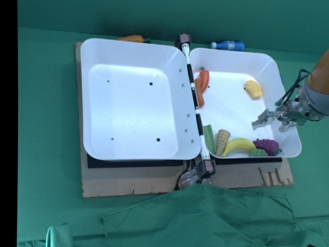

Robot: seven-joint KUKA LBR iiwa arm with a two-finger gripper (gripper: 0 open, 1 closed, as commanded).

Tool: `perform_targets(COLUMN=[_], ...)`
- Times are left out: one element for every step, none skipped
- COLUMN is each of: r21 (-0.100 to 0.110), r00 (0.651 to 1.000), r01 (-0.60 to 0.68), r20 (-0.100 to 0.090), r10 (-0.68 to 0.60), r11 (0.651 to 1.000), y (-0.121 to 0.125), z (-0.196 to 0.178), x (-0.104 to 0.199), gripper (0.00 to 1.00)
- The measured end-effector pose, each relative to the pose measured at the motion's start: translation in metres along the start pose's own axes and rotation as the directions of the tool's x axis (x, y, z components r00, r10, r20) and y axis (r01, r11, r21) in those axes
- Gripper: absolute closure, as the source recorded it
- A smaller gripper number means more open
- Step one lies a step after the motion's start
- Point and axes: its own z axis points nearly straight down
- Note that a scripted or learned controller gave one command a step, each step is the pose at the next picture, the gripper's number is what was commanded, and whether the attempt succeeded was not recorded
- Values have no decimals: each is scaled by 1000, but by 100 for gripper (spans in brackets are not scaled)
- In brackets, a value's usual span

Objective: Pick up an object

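Observation:
My gripper (275, 123) hangs over the right edge of the right bin (234, 94), its fingers spread open with nothing between them. Below it, along the bin's front wall, lie purple grapes (266, 145), a yellow banana (238, 146), an ice-cream cone (222, 141) and a green vegetable (209, 138). A yellow corn piece (253, 89) sits at the bin's back right, above and left of the gripper. Two orange carrots (202, 85) rest against the divider on the bin's left side.
The left bin (131, 99) lies beside the right one, joined by a black-and-white bar (193, 94). A blue bottle (227, 46) and an orange object (131, 38) lie on the bench behind the bins. Green cloth (205, 215) is bunched at the front.

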Motion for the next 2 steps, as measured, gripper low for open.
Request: perform_targets(r21=[14, -5], r00=[1000, 1000], r01=[-3, -4], r20=[-5, 6], r10=[3, 4], r11=[1000, 1000], y=[-3, 1], z=[56, 69], x=[1, 36], gripper=[0, 0])
